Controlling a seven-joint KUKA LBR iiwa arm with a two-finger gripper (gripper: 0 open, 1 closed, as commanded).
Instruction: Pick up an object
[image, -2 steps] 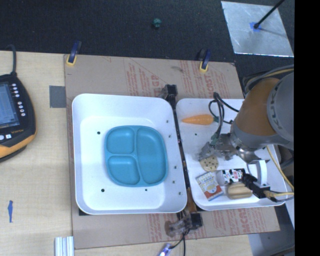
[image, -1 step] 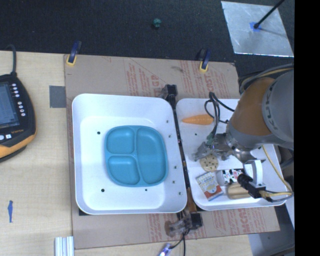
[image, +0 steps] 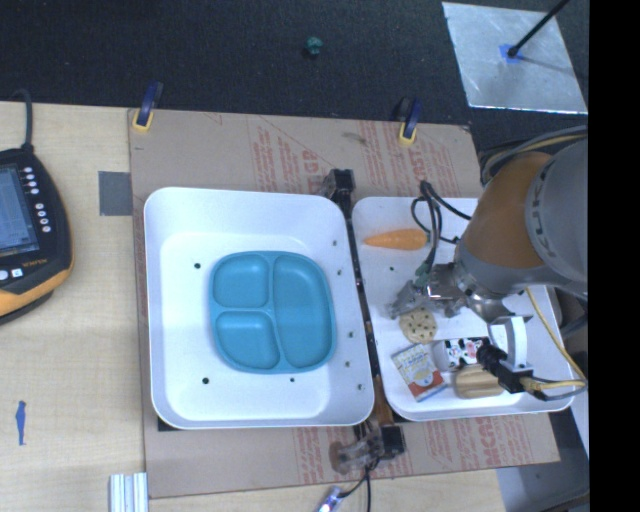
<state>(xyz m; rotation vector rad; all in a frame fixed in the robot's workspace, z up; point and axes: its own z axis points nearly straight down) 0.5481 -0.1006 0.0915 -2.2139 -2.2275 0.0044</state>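
Grey arm (image: 565, 215), orange band, black cables

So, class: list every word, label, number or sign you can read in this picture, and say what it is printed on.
Nothing here can be read.
Red print on the brown cardboard sheet: too faint and blurred.
Small printed packet in the right white bin: too small.
Screen of the orange-edged handheld pendant: blurred.

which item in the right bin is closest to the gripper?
The round cookie, right below the gripper. The carrot, snack packet and bread roll lie farther off.
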